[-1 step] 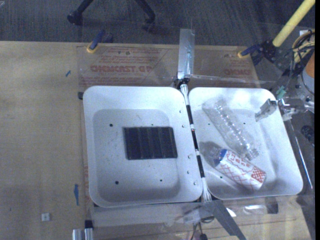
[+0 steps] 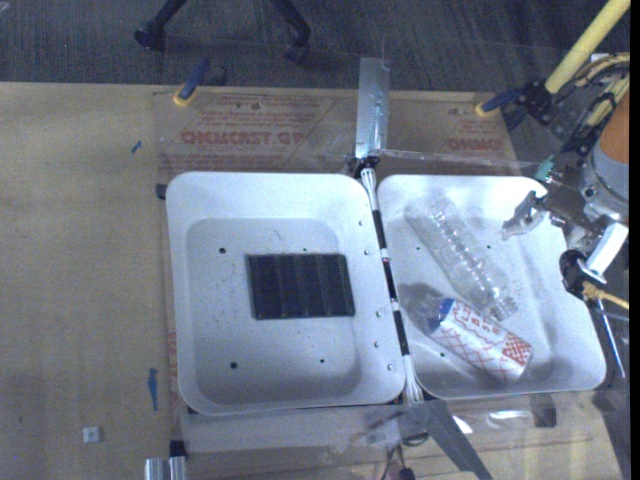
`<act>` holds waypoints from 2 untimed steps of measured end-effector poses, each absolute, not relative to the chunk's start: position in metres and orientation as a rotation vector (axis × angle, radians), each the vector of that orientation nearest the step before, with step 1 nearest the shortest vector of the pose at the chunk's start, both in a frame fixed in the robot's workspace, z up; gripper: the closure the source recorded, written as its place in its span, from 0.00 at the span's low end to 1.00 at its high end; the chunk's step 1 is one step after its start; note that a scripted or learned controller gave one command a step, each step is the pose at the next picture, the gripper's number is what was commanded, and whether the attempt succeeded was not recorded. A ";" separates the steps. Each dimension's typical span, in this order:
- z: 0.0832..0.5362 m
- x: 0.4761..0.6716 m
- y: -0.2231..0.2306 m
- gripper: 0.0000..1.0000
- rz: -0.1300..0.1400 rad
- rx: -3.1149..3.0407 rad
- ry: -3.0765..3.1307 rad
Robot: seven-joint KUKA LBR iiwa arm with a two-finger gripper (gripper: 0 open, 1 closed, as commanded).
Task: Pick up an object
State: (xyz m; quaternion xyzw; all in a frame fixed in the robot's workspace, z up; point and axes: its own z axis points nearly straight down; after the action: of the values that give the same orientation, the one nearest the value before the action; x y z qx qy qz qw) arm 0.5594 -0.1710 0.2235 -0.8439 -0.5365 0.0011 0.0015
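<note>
Two bottles point(image 2: 465, 253) (one clear) lie in the right bin point(image 2: 590, 353); fingers point(image 2: 522, 214) state unclear.

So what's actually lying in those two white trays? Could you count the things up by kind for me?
Clear plastic bottles: 1, lying tilted in the right tray
Red-and-white patterned packages: 1, near the right tray's front
Dark ridged rectangular pads: 1, flat in the middle of the left tray
Total: 3 things
</note>
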 end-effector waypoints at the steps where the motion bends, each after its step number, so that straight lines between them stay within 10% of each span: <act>1: 0.142 0.592 -0.183 0.00 0.004 -2.666 -1.658; 2: 0.087 0.655 -0.159 0.00 -0.002 -2.742 -1.537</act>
State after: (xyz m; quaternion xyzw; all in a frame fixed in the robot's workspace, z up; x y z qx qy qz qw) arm 0.6549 -0.1593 0.0866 -0.8723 -0.4890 -0.0005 -0.0010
